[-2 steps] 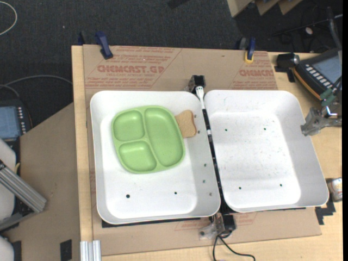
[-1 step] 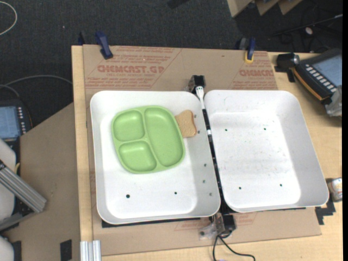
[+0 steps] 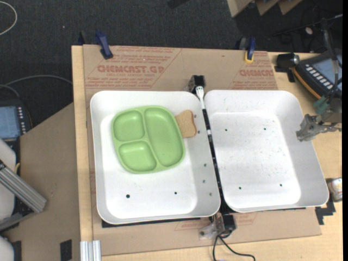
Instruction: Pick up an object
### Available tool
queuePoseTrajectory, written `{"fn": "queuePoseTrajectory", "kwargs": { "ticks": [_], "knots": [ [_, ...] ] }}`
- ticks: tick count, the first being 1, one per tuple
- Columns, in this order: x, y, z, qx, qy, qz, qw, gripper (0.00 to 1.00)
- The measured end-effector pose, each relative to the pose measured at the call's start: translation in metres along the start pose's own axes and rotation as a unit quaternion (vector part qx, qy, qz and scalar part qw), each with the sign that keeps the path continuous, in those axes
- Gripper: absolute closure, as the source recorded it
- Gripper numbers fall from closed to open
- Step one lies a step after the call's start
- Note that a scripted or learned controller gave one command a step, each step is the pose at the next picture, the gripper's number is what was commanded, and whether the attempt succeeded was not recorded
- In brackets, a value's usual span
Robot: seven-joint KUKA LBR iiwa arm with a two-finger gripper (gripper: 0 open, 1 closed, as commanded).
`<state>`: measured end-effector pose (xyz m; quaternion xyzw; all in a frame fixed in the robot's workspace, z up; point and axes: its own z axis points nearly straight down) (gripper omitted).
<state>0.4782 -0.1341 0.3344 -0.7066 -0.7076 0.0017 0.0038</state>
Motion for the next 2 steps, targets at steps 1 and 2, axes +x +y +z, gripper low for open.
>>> {"fn": "queuePoseTrajectory", "kwargs": {
  "ticks": [1, 2],
  "knots": [
    [-0.040, 0.042, -0.098, -0.011, -0.005, 0.001, 0.9999, 1.00],
    [-0.009, 0.009, -0.009, 0.001, 0.000, 0.001, 1.0000, 1.00]
  ]
}}
